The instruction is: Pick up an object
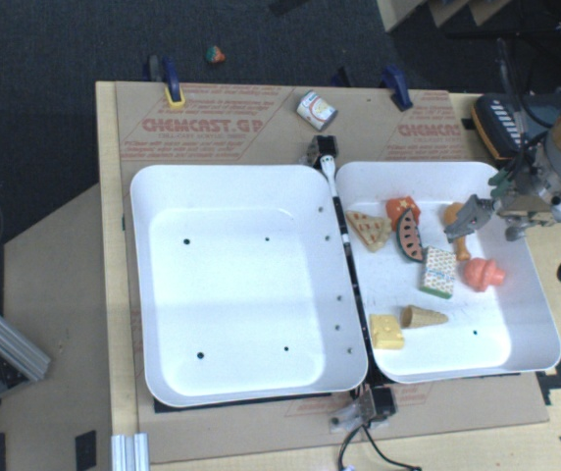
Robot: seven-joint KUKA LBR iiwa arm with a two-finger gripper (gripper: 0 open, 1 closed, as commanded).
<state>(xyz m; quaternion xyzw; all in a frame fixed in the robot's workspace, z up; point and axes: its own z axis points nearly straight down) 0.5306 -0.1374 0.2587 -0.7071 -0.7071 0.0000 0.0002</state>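
Observation:
My gripper (482, 230) hangs over the upper right part of the right bin (516, 346), reaching in from the right. It is open, with nothing between its fingers. An orange piece (453, 211) lies partly under the left finger (465, 217), and a small orange stick (461, 249) lies just below it. A pink toy (484, 274) sits a little below the gripper. Further left are a patterned carton (438, 272), a watermelon slice (410, 235), a red piece (398, 207) and a pizza slice (367, 230). An ice cream cone (423, 316) and a yellow cheese block (386, 332) lie near the front.
The left bin (153, 263) stands beside the right one, their rims touching. A small white box (316, 110) lies on the board behind the bins, near blue clamps (395, 86). Dark equipment (501, 126) stands at the back right.

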